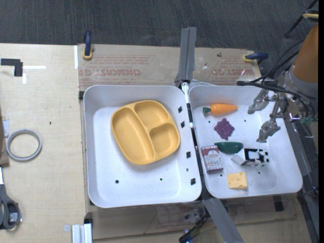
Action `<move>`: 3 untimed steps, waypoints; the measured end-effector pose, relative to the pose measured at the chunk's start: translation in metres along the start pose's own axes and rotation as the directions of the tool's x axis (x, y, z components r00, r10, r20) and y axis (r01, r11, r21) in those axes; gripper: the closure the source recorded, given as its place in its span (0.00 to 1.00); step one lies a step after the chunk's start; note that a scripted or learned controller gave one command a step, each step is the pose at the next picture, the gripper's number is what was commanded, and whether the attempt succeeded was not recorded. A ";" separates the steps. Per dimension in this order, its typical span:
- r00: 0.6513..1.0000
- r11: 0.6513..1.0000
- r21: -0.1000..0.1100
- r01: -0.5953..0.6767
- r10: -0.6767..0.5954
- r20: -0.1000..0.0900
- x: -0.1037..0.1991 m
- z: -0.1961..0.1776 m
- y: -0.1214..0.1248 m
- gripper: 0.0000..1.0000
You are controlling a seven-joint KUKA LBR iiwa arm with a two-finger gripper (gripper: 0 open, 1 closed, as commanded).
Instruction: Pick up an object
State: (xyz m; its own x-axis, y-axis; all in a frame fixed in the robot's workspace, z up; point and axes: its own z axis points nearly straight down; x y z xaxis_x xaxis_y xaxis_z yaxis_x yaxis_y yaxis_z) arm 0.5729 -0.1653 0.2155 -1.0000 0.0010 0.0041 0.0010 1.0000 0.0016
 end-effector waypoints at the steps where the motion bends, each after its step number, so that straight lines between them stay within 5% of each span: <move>1: 0.996 0.996 0.001 -0.090 0.090 0.008 -0.012 0.124 0.029 0.00; 2: 0.972 0.972 0.001 -0.235 0.235 0.004 -0.052 0.124 0.056 0.00; 3: 0.915 0.915 0.000 -0.404 0.404 0.005 0.012 0.124 0.054 0.00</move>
State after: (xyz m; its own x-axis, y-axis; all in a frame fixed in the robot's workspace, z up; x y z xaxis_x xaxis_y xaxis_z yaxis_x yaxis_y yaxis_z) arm 0.5605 -0.1106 0.0919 -0.9143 0.4051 -0.0007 0.4051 0.9143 -0.0001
